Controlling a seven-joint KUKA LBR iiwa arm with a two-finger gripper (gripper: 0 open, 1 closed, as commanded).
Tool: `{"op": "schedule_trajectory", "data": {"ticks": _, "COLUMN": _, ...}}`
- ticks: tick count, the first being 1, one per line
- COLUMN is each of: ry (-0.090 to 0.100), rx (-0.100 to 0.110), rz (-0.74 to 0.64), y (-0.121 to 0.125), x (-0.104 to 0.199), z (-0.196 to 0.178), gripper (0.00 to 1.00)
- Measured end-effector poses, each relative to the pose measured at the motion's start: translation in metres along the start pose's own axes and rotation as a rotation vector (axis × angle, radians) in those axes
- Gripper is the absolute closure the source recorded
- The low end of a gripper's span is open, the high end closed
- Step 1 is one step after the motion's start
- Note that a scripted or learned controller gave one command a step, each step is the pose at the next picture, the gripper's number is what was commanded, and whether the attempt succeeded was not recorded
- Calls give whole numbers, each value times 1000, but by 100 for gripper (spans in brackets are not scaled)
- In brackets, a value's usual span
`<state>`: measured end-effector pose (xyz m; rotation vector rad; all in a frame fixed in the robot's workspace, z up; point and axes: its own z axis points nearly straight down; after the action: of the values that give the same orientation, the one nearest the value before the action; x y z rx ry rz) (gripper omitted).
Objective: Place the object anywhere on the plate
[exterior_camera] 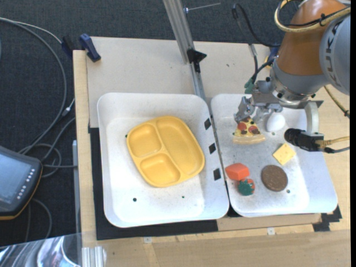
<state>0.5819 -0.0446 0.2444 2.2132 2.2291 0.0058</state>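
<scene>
Gripper (245,117) low over pizza slice (248,133) in right bin (320,196); finger state cannot tell (view obstructed). Yellow plate (164,149) in left bin (111,107).

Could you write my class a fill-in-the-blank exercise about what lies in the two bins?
1. The yellow divided plate lies in the ____ bin.
2. The plate has ____ compartments.
3. The gripper is right above the toy ____ slice.
4. The brown round cookie lies nearest the ____ cheese wedge.

Missing words: left; three; pizza; yellow
</scene>
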Motion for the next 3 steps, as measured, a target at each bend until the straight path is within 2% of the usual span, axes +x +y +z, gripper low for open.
{"op": "schedule_trajectory", "data": {"ticks": 1, "ry": 0, "rx": 2, "rz": 1, "y": 17, "x": 53, "z": 14, "gripper": 100}}
{"op": "schedule_trajectory", "data": {"ticks": 2, "ry": 1, "rx": 1, "rz": 0, "y": 23, "x": 110, "z": 7, "gripper": 100}}
{"op": "schedule_trajectory", "data": {"ticks": 3, "ry": 0, "rx": 2, "rz": 0, "y": 38, "x": 170, "z": 15, "gripper": 100}}
